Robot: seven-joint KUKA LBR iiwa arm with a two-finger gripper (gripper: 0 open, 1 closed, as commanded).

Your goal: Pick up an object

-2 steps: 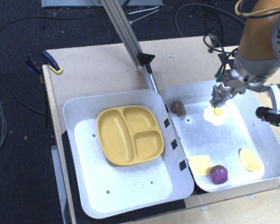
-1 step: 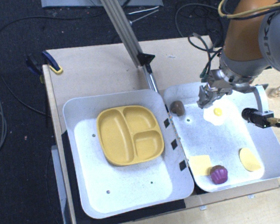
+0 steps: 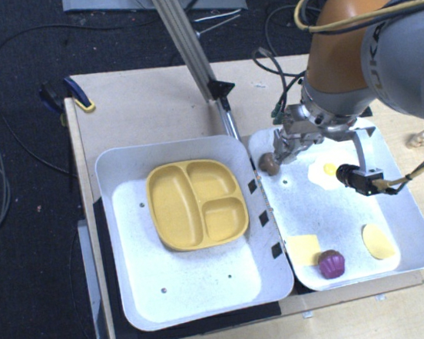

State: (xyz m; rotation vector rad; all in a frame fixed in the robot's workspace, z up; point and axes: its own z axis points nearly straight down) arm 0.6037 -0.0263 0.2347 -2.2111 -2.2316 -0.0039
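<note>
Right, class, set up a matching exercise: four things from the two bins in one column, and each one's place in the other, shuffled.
Things:
1. yellow divided tray
2. purple object
3. brown object
4. yellow square block

Places:
A. right bin, far left corner, by the gripper
B. left bin
C. right bin, near edge, beside the purple object
D. right bin, near edge, right of the square block

Pairs: 1-B, 2-D, 3-A, 4-C

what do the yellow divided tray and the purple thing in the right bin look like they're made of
The yellow divided tray looks like moulded plastic: one even colour, smooth rounded compartment walls, a soft satin sheen. The purple thing in the right bin has a ridged, dull surface, likely a toy-food piece in plastic or rubber; it is too small to tell which.
</note>
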